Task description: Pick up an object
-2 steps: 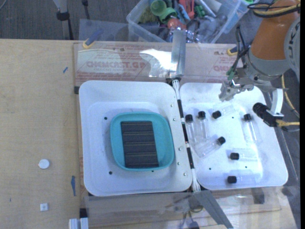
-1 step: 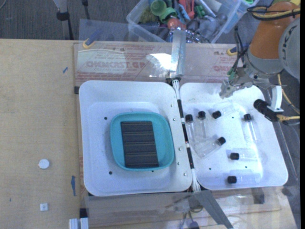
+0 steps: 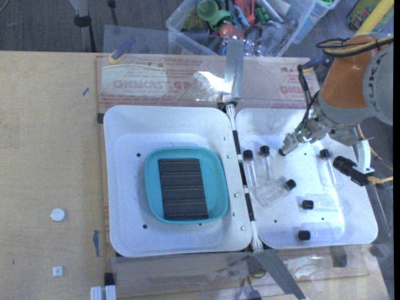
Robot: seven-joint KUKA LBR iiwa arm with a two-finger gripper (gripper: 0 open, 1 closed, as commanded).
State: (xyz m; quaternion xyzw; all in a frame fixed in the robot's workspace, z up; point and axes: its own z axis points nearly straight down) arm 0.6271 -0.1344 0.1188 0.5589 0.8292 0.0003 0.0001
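The right bin (image 3: 350, 227) holds several clear vials with black caps. Two vials (image 3: 249, 166) (image 3: 266, 162) lie side by side near its left wall, and another vial (image 3: 274, 192) lies tilted below them. More vials (image 3: 317, 202) (image 3: 320, 232) rest towards the front, and one vial (image 3: 327, 167) lies at the right. My gripper (image 3: 286, 149) hangs low over the upper middle of this bin, just right of the cap of the second vial. Nothing is visibly held by it.
The left bin (image 3: 125, 130) holds a teal dish (image 3: 153, 167) with a dark ridged insert (image 3: 182, 189). A clear tote of toys (image 3: 187, 27) stands beyond the bins. A black connector on a cable (image 3: 347, 167) hangs over the right bin's right side.
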